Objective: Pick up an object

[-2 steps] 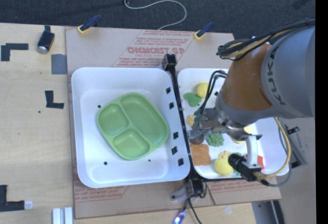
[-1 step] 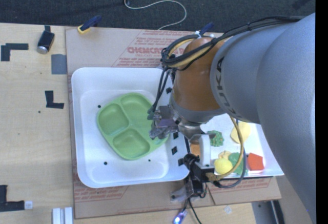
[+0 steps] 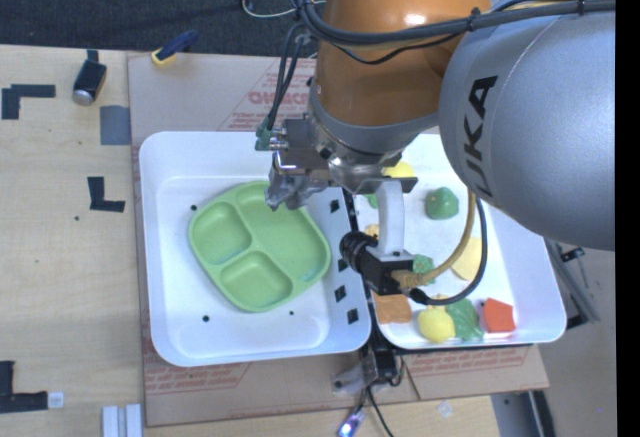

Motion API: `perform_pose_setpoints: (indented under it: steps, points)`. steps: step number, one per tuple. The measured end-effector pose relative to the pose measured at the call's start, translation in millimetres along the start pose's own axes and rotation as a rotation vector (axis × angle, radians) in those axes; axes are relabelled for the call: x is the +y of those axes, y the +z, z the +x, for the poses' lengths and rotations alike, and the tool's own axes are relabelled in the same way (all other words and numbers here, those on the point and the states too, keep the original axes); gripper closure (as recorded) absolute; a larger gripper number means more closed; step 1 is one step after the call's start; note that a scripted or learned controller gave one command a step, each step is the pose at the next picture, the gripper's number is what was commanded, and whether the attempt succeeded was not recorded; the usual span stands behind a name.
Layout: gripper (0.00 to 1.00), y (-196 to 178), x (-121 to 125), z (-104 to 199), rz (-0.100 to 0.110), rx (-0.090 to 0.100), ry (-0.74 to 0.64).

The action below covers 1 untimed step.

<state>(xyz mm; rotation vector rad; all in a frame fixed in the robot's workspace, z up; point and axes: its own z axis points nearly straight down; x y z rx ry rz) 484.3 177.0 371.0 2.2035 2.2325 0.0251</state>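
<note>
A light green divided plate point(image 3: 258, 243) lies tilted in the left white bin point(image 3: 170, 325). My gripper point(image 3: 285, 183) hangs from the orange-banded wrist, low over the plate's far right rim; I cannot see whether it touches the rim. Nothing shows as held in it. The right bin point(image 3: 530, 275) holds several small toy foods: a green lump point(image 3: 440, 203), a yellow lemon point(image 3: 435, 325), a green piece point(image 3: 463, 318), a red-orange block point(image 3: 498, 316), an orange block point(image 3: 393, 308) and a yellow banana point(image 3: 466, 263). The arm hides much of the right bin's far side.
The bins sit on a cardboard sheet point(image 3: 200, 95) on the wooden bench. A small black and silver cylinder point(image 3: 88, 80) and a blue and yellow item point(image 3: 174, 46) lie on the bench at the far left, outside the bins. Black tape marks dot the bench.
</note>
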Motion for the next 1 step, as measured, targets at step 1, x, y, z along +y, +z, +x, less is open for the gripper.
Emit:
perform_pose_setpoints:
  steps: [1]
  points:
    - [1.00,-71.6,0.4,-23.9,0.008,-0.006,0.011]
